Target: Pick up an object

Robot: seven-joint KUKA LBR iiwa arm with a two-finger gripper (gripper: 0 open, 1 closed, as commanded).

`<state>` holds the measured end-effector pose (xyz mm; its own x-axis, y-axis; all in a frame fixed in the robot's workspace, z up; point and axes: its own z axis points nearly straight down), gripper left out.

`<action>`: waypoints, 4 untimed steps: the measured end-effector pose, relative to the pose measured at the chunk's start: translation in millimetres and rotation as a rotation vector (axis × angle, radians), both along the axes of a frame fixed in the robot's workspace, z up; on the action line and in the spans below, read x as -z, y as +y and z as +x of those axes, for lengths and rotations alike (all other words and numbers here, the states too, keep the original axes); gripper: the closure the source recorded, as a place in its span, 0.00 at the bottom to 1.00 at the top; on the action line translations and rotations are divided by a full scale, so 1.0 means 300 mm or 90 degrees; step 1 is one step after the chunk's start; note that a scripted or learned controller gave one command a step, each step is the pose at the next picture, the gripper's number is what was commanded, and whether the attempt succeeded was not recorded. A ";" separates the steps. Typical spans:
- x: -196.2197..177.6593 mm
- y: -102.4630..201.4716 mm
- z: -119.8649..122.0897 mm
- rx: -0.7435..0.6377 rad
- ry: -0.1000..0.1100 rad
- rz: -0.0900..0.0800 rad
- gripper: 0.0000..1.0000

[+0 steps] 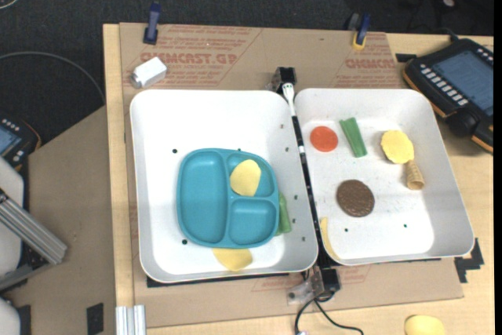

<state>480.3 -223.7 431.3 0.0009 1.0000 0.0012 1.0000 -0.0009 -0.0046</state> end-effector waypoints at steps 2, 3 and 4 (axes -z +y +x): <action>-0.164 0.000 -0.004 0.000 0.000 0.000 1.00; 0.034 0.000 -0.004 0.000 0.000 0.000 1.00; -0.373 0.019 -0.002 -0.002 -0.013 -0.005 1.00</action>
